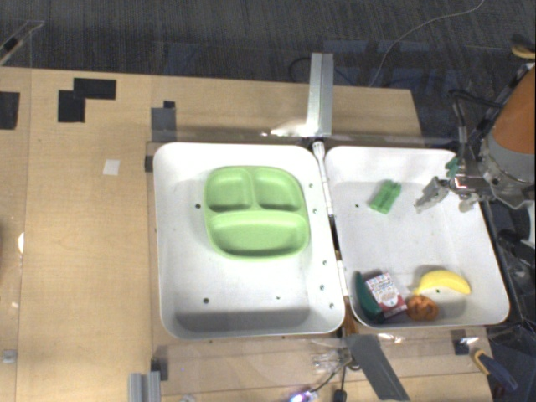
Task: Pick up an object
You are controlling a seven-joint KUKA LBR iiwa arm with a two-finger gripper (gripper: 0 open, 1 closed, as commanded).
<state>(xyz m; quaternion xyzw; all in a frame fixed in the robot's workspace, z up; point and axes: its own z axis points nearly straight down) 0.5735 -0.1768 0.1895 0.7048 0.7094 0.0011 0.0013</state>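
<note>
We see two white bins side by side on the bench. The left bin (180,224) holds a green divided tray (254,210), lying flat near its middle. The right bin (481,241) holds the loose things: a small green block (385,197) in its far part, and along its near edge a banana (444,284), a small reddish fruit (424,308), and a printed carton (384,291) lying on something dark green (363,291)

The arm comes in from the right, and the gripper (434,193) sits over the far right part of the right bin, to the right of the green block and apart from it. Its fingers look parted a little and pointed down and left, with nothing between them; at this size we cannot be sure how wide they stand

As we judge it, the task is hardly begun. Nothing is lifted, and every object lies in its bin. The green block is the nearest candidate, so what is left is the whole pick: move over an object, come down, close and lift
</note>
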